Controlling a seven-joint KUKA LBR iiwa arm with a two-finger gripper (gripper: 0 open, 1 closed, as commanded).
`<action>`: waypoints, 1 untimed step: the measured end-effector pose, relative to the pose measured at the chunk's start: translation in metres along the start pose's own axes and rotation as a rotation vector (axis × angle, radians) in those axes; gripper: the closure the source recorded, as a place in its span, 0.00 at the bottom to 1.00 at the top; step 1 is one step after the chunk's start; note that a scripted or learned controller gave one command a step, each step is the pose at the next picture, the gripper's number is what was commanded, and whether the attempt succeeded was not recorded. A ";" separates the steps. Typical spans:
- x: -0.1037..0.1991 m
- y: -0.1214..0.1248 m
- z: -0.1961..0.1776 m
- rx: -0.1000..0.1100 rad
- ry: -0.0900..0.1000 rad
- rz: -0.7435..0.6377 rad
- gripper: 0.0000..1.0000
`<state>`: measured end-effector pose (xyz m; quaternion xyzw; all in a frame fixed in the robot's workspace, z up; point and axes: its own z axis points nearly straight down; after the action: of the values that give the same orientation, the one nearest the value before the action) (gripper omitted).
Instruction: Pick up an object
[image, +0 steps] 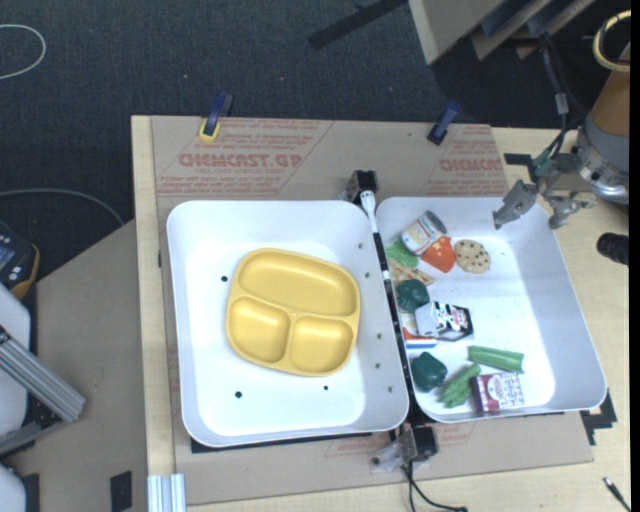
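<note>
My gripper (533, 213) hangs over the far right corner of the right bin (560, 300), its two fingers spread open with nothing between them. Below and left of it lie several small objects: a tin can (424, 231), a red piece (440, 254), a round cookie (472, 256), a dark green piece (411, 294), a black and white packet (447, 320), a green stalk (496, 357), a dark green lump (428, 370) and a red box (499, 391). The cookie is the closest to the gripper.
The left bin (200, 300) holds a yellow divided plate (292, 311). Blue clamps (213, 117) (442, 123) grip the board's far edge. The right half of the right bin is bare white floor.
</note>
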<state>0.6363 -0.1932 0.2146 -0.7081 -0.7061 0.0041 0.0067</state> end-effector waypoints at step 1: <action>0.000 0.003 -0.009 -0.015 -0.003 -0.003 0.00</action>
<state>0.6393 -0.1927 0.2235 -0.7071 -0.7071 0.0001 0.0004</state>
